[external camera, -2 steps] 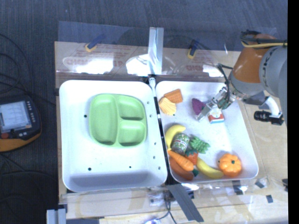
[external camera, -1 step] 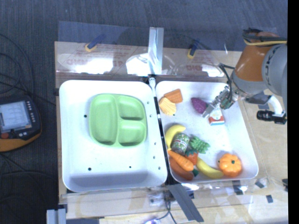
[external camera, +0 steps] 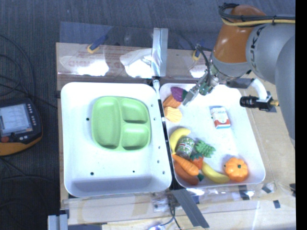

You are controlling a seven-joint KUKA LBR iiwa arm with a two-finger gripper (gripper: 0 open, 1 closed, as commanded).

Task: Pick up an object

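Note:
My gripper (external camera: 188,97) reaches into the right bin (external camera: 247,128) near its back left corner, its tip just right of a purple toy eggplant (external camera: 177,93). An orange piece (external camera: 169,101) and a yellow ridged piece (external camera: 173,114) lie just below the eggplant. Further forward sit a yellow banana (external camera: 176,135), a small jar with a dark lid (external camera: 185,146), a green leafy toy (external camera: 205,149), a carrot (external camera: 186,166), a second banana (external camera: 214,174) and an orange pumpkin (external camera: 235,168). A small white and red carton (external camera: 219,117) lies alone at the right.
The left bin (external camera: 84,176) holds a green divided plate (external camera: 120,122). A divider ridge (external camera: 163,133) separates the bins. A handheld controller (external camera: 18,123) lies off the bench at the left. The arm's grey and orange body (external camera: 240,37) looms over the back right.

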